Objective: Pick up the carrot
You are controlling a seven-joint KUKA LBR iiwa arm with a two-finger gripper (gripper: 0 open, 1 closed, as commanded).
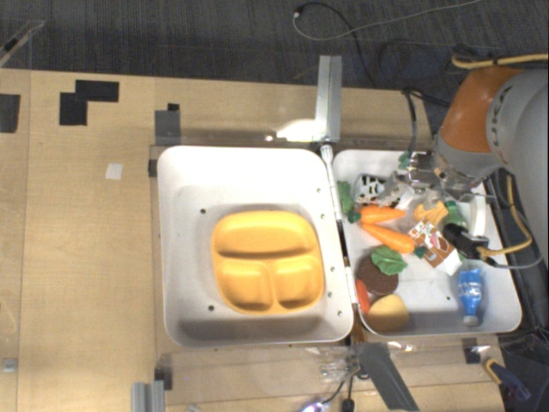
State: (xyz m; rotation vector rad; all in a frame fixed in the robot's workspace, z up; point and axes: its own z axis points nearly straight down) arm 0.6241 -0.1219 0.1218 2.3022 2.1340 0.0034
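Two orange carrots lie in the right bin (506, 312): one (383, 215) points left toward a green leafy top (346, 200), the other (395, 238) lies slantwise just below it. The gripper (419, 185) hangs low over the bin's far middle, just up and right of the upper carrot, under the grey arm with its orange band (467, 118). No carrot shows between its fingers from this angle.
The right bin also holds a brown round item (374, 275) under a green leaf, a yellow potato-like piece (388, 310), a blue bottle (470, 292), a small printed box (434, 244) and a black-and-white item (371, 184). A yellow divided plate (266, 260) sits in the left bin (180, 187).
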